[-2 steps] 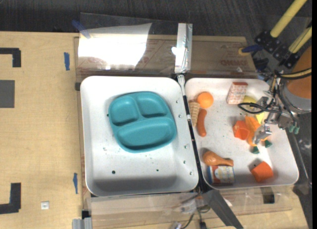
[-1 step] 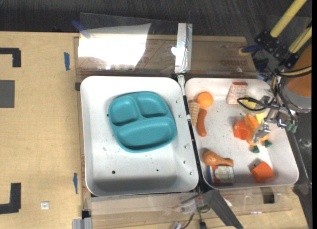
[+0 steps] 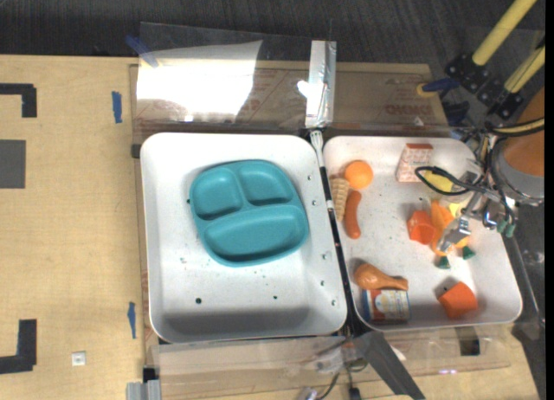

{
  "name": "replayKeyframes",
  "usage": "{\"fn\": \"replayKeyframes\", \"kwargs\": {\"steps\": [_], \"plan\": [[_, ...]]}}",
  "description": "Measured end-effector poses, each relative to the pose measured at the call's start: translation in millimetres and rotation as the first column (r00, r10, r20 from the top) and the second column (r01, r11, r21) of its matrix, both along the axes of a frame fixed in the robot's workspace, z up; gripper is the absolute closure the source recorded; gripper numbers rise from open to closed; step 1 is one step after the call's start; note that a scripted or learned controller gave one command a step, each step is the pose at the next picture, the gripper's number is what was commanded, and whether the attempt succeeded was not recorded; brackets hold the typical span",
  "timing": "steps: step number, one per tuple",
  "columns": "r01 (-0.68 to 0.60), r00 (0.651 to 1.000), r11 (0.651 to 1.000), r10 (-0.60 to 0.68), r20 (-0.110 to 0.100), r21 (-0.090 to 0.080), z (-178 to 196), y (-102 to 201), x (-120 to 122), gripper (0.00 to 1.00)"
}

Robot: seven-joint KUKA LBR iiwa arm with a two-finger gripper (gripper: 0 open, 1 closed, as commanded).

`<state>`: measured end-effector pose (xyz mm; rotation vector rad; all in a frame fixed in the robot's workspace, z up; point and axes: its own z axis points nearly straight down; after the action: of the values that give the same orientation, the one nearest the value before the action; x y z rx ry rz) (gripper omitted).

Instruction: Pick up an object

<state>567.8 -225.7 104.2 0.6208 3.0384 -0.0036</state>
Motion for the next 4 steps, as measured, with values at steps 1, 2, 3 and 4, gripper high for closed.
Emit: {"fn": "replayKeyframes", "kwargs": {"steps": [1, 2, 3, 4], "plan": [[0.033, 0.999, 0.999, -0.033, -0.011, 0.004, -1.4, 3.0, 8.8, 0.00], [0.057, 0.998, 0.998, -0.057, -0.005, 0.005, -5.7, 24.9, 4.4, 0.00], [0.095, 0.995, 0.995, -0.095, -0.029, 0.008, -16.1, 5.3, -17.1, 0.00], [0.093, 0.996, 0.996, -0.092, -0.019, 0.007, -3.0, 6.5, -13.8, 1.00]]}}
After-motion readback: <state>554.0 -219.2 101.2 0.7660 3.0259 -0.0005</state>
